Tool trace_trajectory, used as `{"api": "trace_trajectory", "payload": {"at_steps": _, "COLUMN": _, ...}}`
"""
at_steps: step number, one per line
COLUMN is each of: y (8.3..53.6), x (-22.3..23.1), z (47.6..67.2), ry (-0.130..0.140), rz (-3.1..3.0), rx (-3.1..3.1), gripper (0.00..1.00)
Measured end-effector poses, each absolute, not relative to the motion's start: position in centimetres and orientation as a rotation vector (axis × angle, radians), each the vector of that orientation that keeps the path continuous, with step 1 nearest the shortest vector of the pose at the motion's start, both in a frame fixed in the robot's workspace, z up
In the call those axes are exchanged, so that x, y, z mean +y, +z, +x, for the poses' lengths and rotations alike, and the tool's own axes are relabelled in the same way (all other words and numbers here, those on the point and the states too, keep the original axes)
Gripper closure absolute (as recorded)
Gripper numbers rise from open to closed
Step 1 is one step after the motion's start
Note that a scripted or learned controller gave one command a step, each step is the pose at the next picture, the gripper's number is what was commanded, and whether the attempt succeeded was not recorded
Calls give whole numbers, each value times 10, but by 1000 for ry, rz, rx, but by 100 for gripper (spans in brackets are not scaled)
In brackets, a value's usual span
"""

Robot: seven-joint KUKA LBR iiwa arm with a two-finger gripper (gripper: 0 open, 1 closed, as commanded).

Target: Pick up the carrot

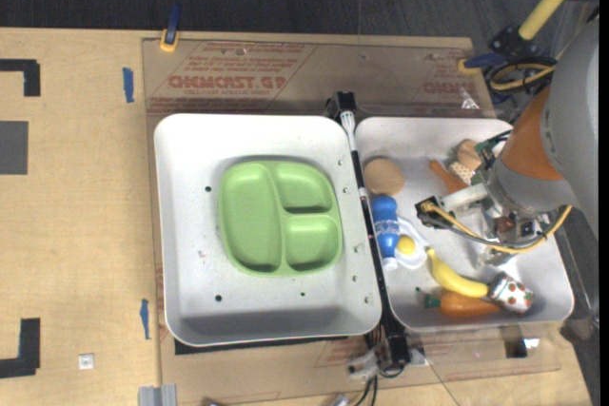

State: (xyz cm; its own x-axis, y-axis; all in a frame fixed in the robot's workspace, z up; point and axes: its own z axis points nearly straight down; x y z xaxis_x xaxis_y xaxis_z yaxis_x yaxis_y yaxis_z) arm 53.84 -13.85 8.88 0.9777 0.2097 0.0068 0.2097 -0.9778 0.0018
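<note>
Carrot lies in the right bin at its near edge, long axis left-right, just under the banana. Gripper hovers up-right of it; can't tell its opening.

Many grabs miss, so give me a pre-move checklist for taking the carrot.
1. Carrot located, near edge of the right bin: ok.
2. Carrot top uncovered: ok.
3. Space around carrot: not ok; banana lies right alongside it, a small spotted toy at its end.
4. Hand above carrot: not ok; it sits farther back in the bin.
5. Hand open: cannot tell.
6. Hand carrying nothing: cannot tell.
</note>
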Motion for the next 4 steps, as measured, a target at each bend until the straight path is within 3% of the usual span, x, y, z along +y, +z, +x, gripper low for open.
{"api": "trace_trajectory", "payload": {"at_steps": 1, "y": 102, "x": -131, "z": 500, "ry": -12, "rz": 3120, "rx": 433, "gripper": 0}}
{"api": "trace_trajectory", "payload": {"at_steps": 2, "y": 144, "x": -98, "z": 479, "ry": -12, "rz": 3095, "rx": 596, "gripper": 0}}
{"api": "trace_trajectory", "payload": {"at_steps": 3, "y": 92, "x": -157, "z": 540, "ry": -8, "rz": 3105, "rx": 487, "gripper": 0}}
{"api": "trace_trajectory", "payload": {"at_steps": 4, "y": 87, "x": -133, "z": 617, "ry": -3, "rz": 3121, "rx": 360, "gripper": 0}}
